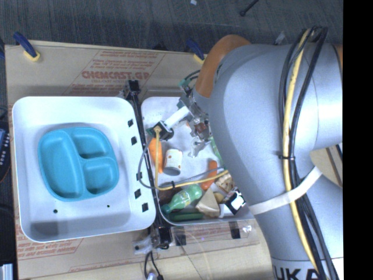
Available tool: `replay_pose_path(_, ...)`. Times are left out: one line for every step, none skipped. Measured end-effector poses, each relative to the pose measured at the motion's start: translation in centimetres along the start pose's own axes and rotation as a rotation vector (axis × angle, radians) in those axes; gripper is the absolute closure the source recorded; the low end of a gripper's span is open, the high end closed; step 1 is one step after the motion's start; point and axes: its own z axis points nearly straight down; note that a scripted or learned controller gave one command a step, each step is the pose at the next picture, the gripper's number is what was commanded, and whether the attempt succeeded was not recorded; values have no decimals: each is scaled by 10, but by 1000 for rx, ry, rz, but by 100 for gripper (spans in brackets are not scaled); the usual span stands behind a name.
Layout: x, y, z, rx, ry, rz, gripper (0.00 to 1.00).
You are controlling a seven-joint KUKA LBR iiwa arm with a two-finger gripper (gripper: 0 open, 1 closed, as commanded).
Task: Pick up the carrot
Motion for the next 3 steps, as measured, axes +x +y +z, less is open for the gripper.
replay_pose_path(1,-2,-10,6,-3,-11,100)
replay_pose_path(1,-3,-10,7,-5,-15,0)
replay_pose_path(-24,-6,11,-8,3,202,0)
